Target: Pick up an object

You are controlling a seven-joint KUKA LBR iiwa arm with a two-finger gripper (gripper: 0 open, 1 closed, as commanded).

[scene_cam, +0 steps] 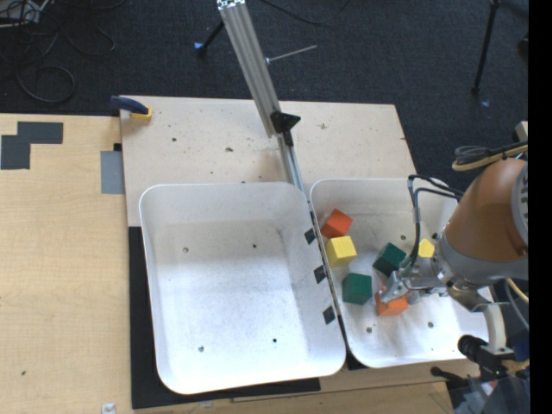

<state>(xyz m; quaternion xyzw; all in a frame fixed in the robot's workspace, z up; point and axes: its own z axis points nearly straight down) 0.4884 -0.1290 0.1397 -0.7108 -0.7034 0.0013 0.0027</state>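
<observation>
Gripper (395,293) pinching small orange block (392,305) mid right bin (379,356); green cube (357,288) just left, dark-green block (390,257) behind, yellow cube (341,248) near divider.

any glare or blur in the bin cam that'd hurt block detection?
Camera view: overall soft, low-res; left bin floor is bright but not blown out; the arm's orange band hides part of the right bin; the gripper over the orange block is too blurry to read.
</observation>
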